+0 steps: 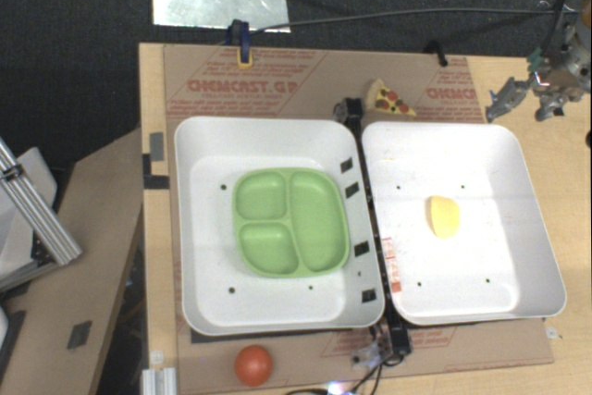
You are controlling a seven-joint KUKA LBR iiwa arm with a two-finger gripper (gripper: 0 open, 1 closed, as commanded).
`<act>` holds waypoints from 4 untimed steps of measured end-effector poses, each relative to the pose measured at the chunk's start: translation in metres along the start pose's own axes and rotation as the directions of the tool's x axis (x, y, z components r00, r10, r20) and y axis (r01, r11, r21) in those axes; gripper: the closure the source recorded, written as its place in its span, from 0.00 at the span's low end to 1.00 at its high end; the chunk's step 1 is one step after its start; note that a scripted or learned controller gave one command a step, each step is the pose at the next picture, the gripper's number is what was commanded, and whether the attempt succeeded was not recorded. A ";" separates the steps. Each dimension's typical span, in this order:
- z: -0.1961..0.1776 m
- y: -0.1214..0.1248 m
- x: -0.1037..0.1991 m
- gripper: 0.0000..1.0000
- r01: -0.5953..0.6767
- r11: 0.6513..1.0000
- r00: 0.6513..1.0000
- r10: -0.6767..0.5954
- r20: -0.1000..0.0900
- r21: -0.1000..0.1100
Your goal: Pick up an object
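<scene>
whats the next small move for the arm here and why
Probably move the gripper left and toward the camera, over the yellow object in the right bin. The gripper sits beyond the bin's far right corner with nothing between its fingers.

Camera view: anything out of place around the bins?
Yes. A pizza-slice toy lies on the board behind the two white bins, and a round red-orange ball sits in front of the left one; both are outside the bins.
</scene>
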State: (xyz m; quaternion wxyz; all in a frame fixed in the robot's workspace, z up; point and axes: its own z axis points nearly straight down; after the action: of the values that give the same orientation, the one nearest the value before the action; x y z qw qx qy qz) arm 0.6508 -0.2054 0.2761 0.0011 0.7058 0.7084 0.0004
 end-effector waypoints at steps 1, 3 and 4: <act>0.062 -0.002 0.001 0.00 -0.002 1.000 1.000 0.002 -0.001 0.003; 0.172 0.013 0.012 0.00 0.003 1.000 1.000 -0.003 -0.001 0.002; 0.157 0.015 0.011 1.00 0.005 1.000 1.000 -0.005 0.002 -0.005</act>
State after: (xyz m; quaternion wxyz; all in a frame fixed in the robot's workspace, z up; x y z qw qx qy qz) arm 0.6657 -0.1943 0.1189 0.0033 0.7040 0.7102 0.0014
